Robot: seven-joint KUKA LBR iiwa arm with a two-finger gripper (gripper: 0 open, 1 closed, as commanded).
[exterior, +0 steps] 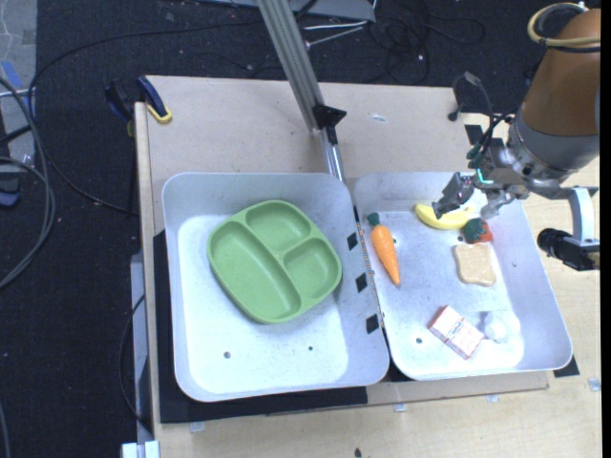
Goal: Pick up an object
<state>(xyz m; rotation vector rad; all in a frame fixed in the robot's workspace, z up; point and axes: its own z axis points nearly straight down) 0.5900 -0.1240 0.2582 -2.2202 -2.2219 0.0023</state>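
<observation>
In the right bin (535, 351) lie a yellow banana (441, 219), an orange carrot (385, 252), a slice of toast (475, 265), a small red and green piece (477, 231), a pink and white box (454, 331) and a pale round item (495, 327). My gripper (472, 198) hangs at the back of this bin, just above the banana and the red piece. Its fingers (451, 198) stand apart with nothing between them.
The left bin (191, 351) holds a green divided plate (275, 260). A slanted metal pole (294, 51) crosses the bench behind the bins. Blue and yellow clamps (153, 101) sit at the bench's back left corner. Cables lie on the dark floor around.
</observation>
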